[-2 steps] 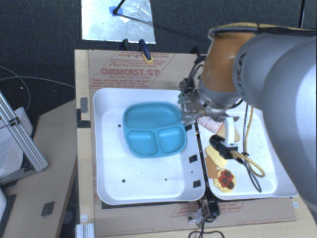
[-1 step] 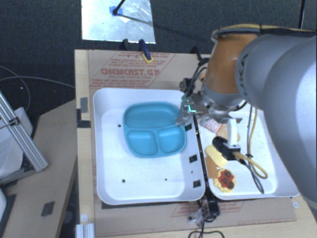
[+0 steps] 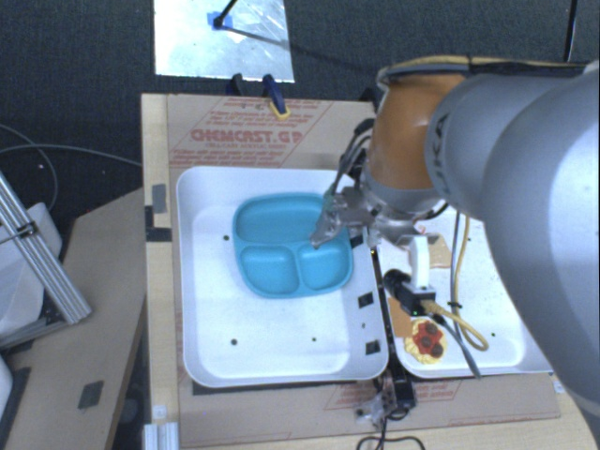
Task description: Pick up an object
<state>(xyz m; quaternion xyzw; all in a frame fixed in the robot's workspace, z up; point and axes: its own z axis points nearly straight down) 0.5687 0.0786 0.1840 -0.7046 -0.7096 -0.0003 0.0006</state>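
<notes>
Over the left white plastic bin (image 3: 216, 345), the two-finger gripper (image 3: 323, 235) hangs at the three o'clock rim of a light blue, three-compartment plastic plate (image 3: 281, 251); whether it is released or clenched I cannot tell. That plate lies near the bin's centre. At four o'clock from the gripper, a small round toy pizza (image 3: 428, 338) rests in the right white bin (image 3: 497, 345). Behind rises the grey arm's orange band (image 3: 408, 129).
</notes>
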